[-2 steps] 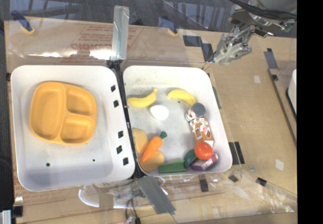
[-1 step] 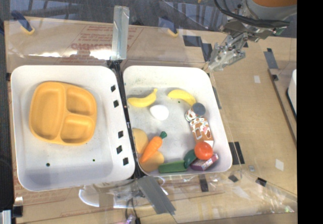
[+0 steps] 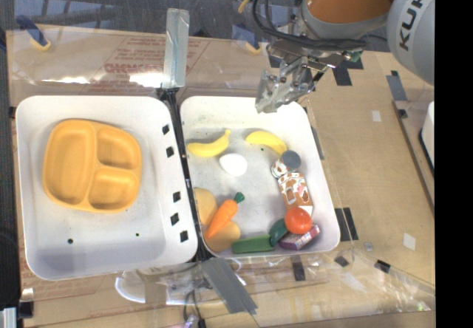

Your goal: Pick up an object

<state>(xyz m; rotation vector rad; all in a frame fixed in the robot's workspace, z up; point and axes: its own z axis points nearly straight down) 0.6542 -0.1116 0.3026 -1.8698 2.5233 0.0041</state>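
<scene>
In the right bin [image 3: 319, 171] lie two toy bananas [image 3: 208, 146] [image 3: 266, 140], a white egg [image 3: 233, 165], a carrot [image 3: 223, 217], a tomato [image 3: 298, 220] and a green cucumber [image 3: 252, 245]. The gripper [image 3: 275, 94] hangs over that bin's far edge, nothing visibly between its fingers; their spread I cannot tell. The left bin [image 3: 29, 245] holds an orange divided plate [image 3: 91, 165]

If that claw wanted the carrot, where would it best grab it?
Probably across the carrot at its thick orange middle, coming straight down from above. It lies flat and slanted, green top up-right, tip down-left against a tan piece, so closing across its narrow width, away from that neighbour, seems safest.
</scene>
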